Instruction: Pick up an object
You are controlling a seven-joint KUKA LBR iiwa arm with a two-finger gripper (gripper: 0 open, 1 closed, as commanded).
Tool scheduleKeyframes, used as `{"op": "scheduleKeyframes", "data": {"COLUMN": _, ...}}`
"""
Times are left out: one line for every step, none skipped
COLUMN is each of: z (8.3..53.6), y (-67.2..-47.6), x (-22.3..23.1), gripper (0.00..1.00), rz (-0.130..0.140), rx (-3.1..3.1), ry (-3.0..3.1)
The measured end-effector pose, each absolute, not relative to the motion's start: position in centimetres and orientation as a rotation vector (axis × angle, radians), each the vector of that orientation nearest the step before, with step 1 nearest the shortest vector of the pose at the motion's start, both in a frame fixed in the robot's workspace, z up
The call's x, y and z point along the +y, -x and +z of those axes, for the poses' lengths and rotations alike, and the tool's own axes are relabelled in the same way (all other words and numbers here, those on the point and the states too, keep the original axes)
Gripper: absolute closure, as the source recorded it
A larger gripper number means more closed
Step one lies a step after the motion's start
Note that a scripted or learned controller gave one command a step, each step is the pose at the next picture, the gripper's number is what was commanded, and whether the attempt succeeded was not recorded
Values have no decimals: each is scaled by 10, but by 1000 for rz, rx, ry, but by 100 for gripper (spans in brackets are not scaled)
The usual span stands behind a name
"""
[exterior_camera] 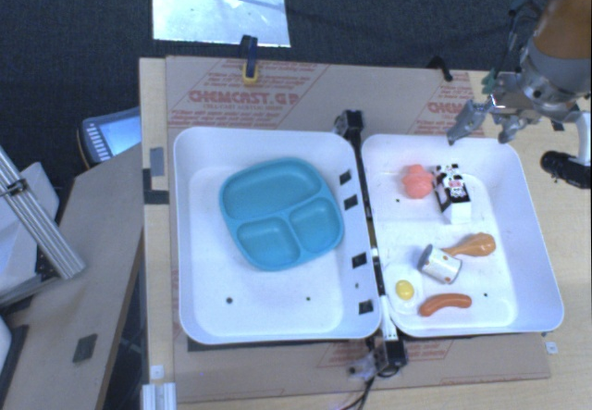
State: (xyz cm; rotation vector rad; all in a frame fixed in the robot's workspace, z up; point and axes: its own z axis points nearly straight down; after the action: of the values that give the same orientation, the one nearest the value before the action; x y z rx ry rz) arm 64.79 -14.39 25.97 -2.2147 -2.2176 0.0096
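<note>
Claw (487,124) is hovering over the far rim of the right bin (529,184), near its back edge, fingers spread apart with nothing between them. Arm is reaching in from the right side, orange band showing above the wrist.

All the candidate objects are sitting in the right bin. Pink ball-like toy (417,180) is lying nearest the claw, just toward the camera and a bit toward the left bin from it. Black-and-white block toy (453,192) is sitting just beside the pink one, close to touching, can't tell for sure. Drumstick toy (474,245) is lying further forward, long axis running roughly across the bin, fat end toward the right wall. Small grey can (438,263) is tipped on its side next to it. Fried egg toy (404,289) and sausage toy (445,304) are sitting at the near edge, sausage's long axis also running across the bin.

Left bin (203,242) is holding a blue divided plate (280,224), well apart from the claw.

Judging: nothing grasped yet, task looking like it's at the approach stage. Key relation: every object is lying forward of and below the claw, so the next move is likely calling for travel toward the camera and down. Pink toy and block are the shortest reach; their closeness is risking a finger landing on both. Both bins are resting on the cardboard-covered surface (305,89).
</note>
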Motion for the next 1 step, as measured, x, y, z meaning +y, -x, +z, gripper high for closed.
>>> {"op": "scheduleKeyframes", "data": {"z": 267, "y": -650, "x": -144, "gripper": 0, "rz": -1, "rx": -2226, "ry": 2219}}
